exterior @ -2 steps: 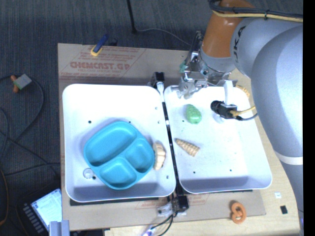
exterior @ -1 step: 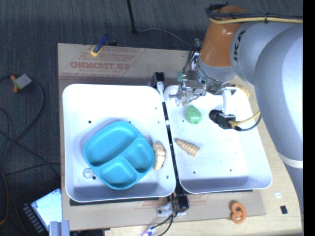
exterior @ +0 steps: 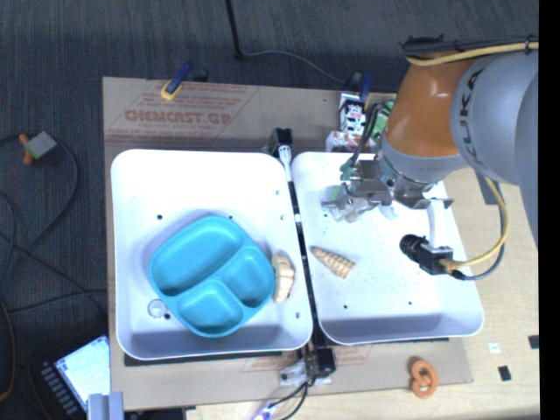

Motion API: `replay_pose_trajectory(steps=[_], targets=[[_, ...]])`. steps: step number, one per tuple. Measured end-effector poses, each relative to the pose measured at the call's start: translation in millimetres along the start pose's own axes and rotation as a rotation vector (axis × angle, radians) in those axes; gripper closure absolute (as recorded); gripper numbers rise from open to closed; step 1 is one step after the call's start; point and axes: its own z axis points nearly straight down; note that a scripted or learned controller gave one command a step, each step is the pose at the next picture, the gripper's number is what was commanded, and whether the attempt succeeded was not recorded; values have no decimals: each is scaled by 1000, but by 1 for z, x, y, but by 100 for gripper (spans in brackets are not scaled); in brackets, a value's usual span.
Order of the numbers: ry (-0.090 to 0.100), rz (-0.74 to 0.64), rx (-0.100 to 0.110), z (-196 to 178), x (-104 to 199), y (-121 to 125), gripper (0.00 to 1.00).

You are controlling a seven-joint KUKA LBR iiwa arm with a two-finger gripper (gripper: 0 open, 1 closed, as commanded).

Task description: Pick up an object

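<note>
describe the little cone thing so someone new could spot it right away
Look in the right white bin, below the gripper. Near that bin's left wall lies a small tan ribbed cone, pointing up-left. Unlike the pale curved piece beside the blue divided plate, it tapers to a tip.

Both white bins (exterior: 210, 169) are looking like smooth, glossy plastic. The blue divided plate (exterior: 210, 274) is showing a matt plastic sheen. The ridged cone (exterior: 334, 262) is looking rough. The table (exterior: 188, 116) is appearing as matt wood board.
</note>
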Motion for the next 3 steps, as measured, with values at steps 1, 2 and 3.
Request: replay_pose_trajectory(steps=[1, 2, 3], targets=[[1, -3, 0, -6, 46, -22, 100], [1, -2, 1, -16, 90, -76, 100], [0, -1, 2, 32, 73, -81, 100]])
